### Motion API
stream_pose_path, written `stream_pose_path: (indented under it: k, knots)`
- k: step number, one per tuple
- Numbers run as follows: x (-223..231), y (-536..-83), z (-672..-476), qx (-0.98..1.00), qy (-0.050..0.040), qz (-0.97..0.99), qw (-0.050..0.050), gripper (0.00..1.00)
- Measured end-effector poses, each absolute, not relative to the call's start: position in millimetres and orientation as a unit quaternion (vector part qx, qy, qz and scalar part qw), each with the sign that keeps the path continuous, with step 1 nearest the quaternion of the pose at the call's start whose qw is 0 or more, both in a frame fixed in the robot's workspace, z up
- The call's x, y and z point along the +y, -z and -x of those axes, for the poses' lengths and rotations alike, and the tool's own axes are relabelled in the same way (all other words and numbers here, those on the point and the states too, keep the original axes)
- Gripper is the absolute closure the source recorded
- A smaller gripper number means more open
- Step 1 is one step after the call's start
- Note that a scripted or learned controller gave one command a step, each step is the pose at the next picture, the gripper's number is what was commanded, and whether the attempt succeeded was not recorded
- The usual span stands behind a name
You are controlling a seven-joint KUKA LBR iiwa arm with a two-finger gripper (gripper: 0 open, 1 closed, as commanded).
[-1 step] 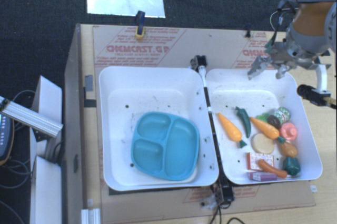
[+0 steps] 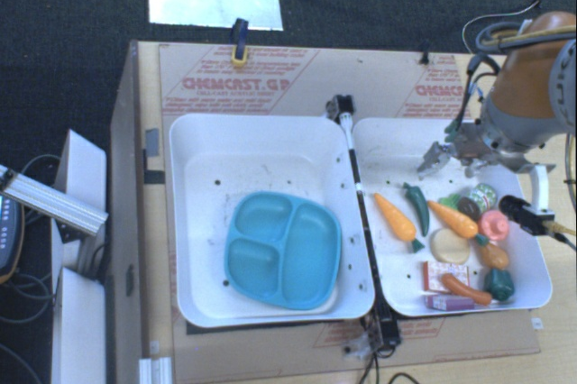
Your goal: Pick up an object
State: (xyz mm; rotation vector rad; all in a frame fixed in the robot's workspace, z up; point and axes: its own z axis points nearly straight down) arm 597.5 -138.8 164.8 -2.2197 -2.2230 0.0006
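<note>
Right bin (image 2: 388, 139) back-left floor bare, toys (image 2: 460, 251) crowd front-right (packed tight), blue tray (image 2: 284, 249) fills left bin (image 2: 194, 193) front

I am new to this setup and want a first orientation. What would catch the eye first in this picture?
First, the blue divided tray, lying alone in the left white bin. Next, the crowd of toy foods in the right white bin, such as an orange carrot and a green pepper. Above them the gripper hangs over the right bin's far part.
</note>
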Motion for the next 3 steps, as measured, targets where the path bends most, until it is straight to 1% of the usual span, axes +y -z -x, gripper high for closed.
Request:
stream_pose_path:
  k: [1, 2, 3]
  knots:
    - [-115.2, -84.0, -566.3, -0.707, 0.0003, 0.707, 0.0, 0.0]
    - [-161.9, -151.5, -608.7, -0.707, 0.0009, 0.707, -0.002, 0.0]
    - [-118.9, -84.0, -580.7, -0.708, 0.0003, 0.706, 0.0, 0.0]
